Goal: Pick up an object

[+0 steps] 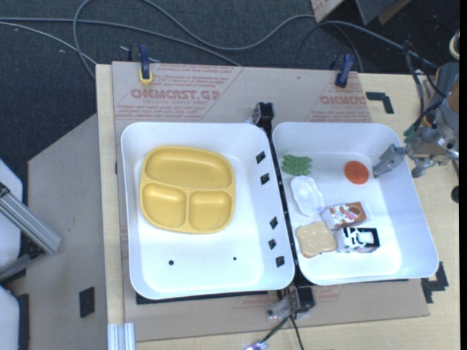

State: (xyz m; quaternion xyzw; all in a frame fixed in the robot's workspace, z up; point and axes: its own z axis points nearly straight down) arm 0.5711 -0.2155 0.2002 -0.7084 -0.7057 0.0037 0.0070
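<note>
Two bins. Nearest, in the right bin: toast, a black-and-white packet, a brown packet. Farther: a white piece, greens, an orange disc. Left bin: yellow tray. Gripper at the right bin's far right rim, fingers spread, nothing between them.

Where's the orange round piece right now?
The orange round piece lies in the right bin, toward its far side, right of the green piece and just left of the gripper.
</note>
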